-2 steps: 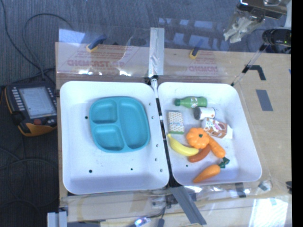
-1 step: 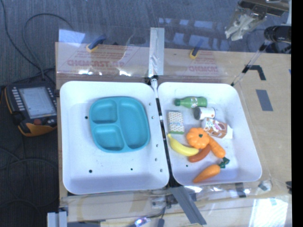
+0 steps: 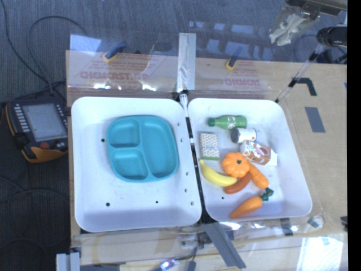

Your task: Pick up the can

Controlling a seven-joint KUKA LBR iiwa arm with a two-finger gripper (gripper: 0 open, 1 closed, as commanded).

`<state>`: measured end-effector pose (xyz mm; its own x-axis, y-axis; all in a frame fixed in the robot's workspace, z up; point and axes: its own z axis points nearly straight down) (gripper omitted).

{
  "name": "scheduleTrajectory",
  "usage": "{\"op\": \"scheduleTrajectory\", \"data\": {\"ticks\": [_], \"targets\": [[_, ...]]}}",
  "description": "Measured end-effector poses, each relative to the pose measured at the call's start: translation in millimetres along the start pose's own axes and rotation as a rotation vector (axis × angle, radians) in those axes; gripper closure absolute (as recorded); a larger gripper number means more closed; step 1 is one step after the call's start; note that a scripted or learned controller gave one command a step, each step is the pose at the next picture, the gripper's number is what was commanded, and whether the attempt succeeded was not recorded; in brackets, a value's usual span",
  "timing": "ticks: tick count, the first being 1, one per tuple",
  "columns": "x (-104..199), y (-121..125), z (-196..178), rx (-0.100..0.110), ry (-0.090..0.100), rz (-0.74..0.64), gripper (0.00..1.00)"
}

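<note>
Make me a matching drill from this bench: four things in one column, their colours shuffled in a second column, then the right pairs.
Things:
1. divided plate
2. bottle
3. banana
4. pumpkin

Colours:
A. yellow
B. orange
C. turquoise blue
D. green

Pairs: 1-C, 2-D, 3-A, 4-B.
</note>
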<state>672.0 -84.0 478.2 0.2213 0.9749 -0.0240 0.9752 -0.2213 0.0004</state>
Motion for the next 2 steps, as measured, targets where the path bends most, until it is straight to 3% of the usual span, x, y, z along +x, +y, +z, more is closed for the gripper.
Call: {"op": "scheduleTrajectory", "data": {"ticks": [2], "targets": [[2.4, 0.9, -17.8, 0.0, -0.007, -0.003, 1.0]]}}
